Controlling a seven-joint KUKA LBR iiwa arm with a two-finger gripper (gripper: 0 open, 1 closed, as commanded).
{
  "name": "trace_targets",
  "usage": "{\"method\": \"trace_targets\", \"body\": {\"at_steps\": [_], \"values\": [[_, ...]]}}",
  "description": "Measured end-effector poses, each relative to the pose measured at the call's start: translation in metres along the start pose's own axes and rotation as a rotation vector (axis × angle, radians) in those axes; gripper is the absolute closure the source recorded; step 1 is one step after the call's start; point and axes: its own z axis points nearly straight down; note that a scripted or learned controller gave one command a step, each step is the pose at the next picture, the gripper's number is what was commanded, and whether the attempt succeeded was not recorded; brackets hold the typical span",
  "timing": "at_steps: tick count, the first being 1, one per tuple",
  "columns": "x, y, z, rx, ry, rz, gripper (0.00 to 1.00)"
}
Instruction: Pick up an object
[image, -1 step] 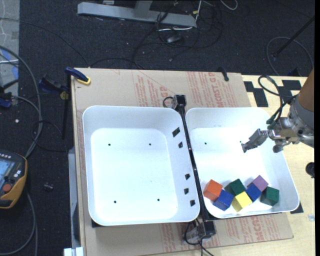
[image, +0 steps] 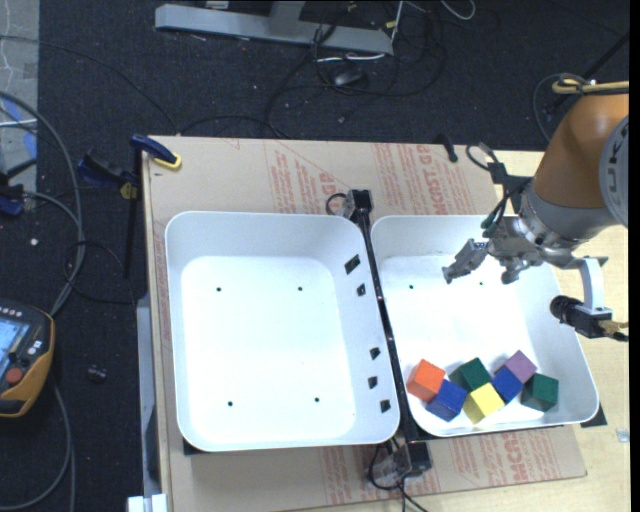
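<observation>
Since any block will do, the candidates come first: a tight cluster at the near edge of the right bin (image: 430, 240), with an orange block (image: 427, 378), blue block (image: 449, 399), yellow block (image: 484, 402), dark green block (image: 471, 374), purple block (image: 518, 367) and a second green block (image: 541, 390). Most touch a neighbour; orange sits at the left end, the second green at the right.

Gripper (image: 483, 262) hangs over the far half of the same bin, well apart from the cluster, fingers spread, nothing between them.

Risks, as judged: blocks packed this close leave little room for a finger to slide between, so a descent mid-cluster may land on top of a block or push two at once. Bin's near wall crowds the front row.

Open room: bare floor between gripper and cluster; end blocks offer the freest sides. Left bin (image: 200, 240) lies beside it.
</observation>
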Motion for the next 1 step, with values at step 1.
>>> {"method": "trace_targets", "body": {"at_steps": [1], "values": [[-0.0433,0.0391,0.0363,-0.001,-0.001,0.004,0.0]]}}
